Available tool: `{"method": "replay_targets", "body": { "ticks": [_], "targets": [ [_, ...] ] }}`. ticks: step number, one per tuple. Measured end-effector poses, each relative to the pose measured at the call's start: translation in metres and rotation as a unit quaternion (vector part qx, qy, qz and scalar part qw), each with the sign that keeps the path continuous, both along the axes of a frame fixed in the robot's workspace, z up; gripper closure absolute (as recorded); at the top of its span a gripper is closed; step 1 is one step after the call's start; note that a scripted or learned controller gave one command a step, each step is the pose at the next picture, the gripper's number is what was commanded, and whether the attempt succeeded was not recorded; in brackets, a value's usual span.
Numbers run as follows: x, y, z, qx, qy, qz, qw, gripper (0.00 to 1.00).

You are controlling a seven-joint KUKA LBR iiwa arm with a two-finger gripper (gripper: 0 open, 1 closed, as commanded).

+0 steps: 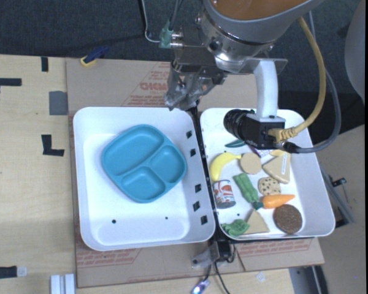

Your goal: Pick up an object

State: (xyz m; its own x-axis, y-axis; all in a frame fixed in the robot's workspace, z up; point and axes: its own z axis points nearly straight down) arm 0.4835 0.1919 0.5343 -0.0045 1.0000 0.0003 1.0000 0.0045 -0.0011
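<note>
Toy food (257,188) heaped and overlapping in right bin (316,188), jaws' (183,97) opening indiscernible, arm cropped above.

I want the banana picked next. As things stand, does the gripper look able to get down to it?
Probably yes. The banana lies uncovered at the right bin's left side; the gripper is above the bins' far edge, and nothing lies over the fruit.

Grey arm with orange band reaching from right, end effector (183,97) pointing down, fingertips blurred
</note>
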Motion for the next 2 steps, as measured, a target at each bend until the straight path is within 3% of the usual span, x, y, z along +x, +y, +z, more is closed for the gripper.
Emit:
{"method": "replay_targets", "body": {
  "ticks": [1, 2],
  "targets": [
    [0.0, 0.044, 0.0, 0.0, 0.0, 0.001, 1.0, 1.0],
    [-0.002, 0.038, -0.151, -0.0046, 0.008, -0.002, 1.0, 1.0]
  ]
}}
